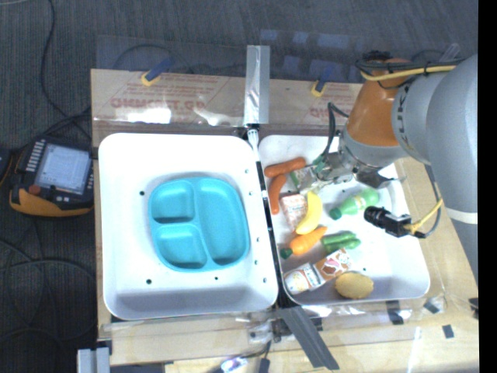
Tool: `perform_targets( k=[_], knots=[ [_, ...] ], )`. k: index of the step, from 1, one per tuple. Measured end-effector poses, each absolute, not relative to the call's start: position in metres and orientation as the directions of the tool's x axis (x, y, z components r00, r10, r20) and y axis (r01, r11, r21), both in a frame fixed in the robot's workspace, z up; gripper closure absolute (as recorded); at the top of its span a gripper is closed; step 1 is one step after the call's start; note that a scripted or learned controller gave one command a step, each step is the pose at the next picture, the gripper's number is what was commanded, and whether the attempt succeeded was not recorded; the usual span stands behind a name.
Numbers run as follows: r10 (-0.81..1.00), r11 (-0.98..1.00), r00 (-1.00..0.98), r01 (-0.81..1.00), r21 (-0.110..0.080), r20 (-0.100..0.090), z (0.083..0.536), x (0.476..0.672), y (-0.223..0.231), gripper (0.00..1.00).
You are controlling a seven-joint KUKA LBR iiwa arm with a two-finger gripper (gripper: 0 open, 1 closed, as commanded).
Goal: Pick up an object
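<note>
The tool (332, 166) sits low in the right bin (404, 263), at its upper middle, under the orange-banded wrist. Whether the tool is apart or together cannot be told.

Objects lie in the right bin. A long carrot (284, 169) lies at upper left, long axis rising toward the right. A banana (310, 214) stands nearly upright, just beside a small carton (293, 207). A green bottle (356, 204) points left and down. A short carrot (303, 242) touches a green pepper (341, 240). A potato (354, 285) rests near the front wall.

The left bin (124, 286) contains a blue divided tray (198, 221).
</note>
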State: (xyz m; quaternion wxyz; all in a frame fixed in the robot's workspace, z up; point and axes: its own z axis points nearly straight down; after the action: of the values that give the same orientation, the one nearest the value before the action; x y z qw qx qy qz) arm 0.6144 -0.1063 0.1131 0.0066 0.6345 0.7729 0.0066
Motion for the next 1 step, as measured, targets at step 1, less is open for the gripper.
perform_targets(
  k=[1],
  knots=[
    [0.997, 0.081, -0.081, 0.997, -0.001, -0.005, 0.2551, 0.6500, -0.0439, 1.00]
  ],
)
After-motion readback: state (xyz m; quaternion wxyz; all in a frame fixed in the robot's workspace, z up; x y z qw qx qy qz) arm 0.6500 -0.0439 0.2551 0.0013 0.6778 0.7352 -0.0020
